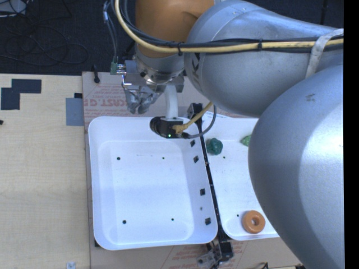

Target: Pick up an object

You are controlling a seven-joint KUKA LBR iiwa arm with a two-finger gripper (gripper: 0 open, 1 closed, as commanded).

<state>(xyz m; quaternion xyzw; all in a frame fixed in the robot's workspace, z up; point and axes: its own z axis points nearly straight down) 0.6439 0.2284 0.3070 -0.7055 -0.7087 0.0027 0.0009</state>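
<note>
Pale wooden bench (39, 172) carries two white bins. Nearest, an orange ring (253, 222) lies in the right bin (235, 184); beyond it, a green ball (214, 146). Farthest, the gripper (140, 101) is poised; its state cannot be told. Descent should be centred over one object.

cardboard sheet (106, 97), wooden bench (39, 172), black cables (50, 38)

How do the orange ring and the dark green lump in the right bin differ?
The orange ring lies near the right bin's front edge; the green lump sits toward its back, by the divider. The ring is flat with a hole; the lump is rounded and solid. The ring looks slightly larger. Both lie untouched.
</note>
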